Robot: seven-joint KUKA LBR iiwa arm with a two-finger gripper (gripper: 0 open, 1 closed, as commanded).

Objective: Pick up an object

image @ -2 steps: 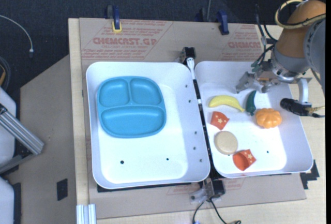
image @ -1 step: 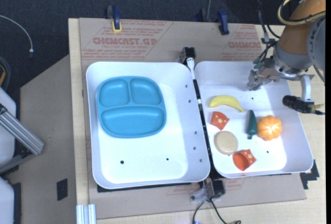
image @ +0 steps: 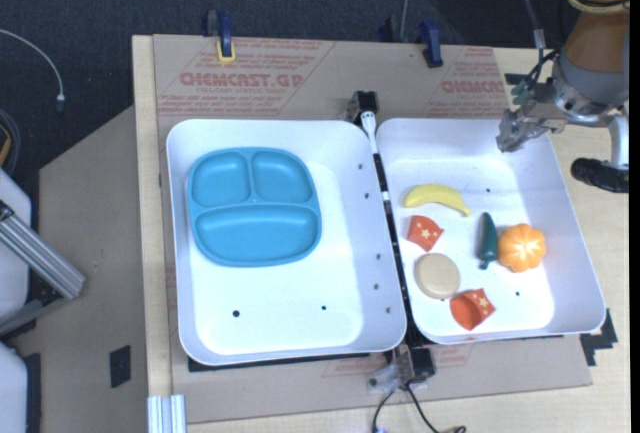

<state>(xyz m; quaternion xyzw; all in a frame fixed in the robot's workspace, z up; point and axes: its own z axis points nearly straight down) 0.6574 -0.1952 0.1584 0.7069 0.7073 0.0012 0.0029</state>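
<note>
The right bin (image: 560, 306) holds a yellow banana (image: 437, 198), a red piece with a star (image: 424, 232), a tan round cookie (image: 437, 275), another red piece (image: 472, 308), a dark green pepper (image: 487, 239) and an orange fruit (image: 521, 247). My gripper (image: 512, 138) hangs over the bin's far right corner, well above and behind the objects, with nothing seen between its fingers. The grey arm with its orange band (image: 598, 41) rises behind it at the right edge.
The left bin (image: 290, 321) holds a blue divided plate (image: 255, 205). A black bar (image: 378, 183) runs between the two bins. Blue clamps (image: 224, 33) grip the cardboard backing at the far edge.
</note>
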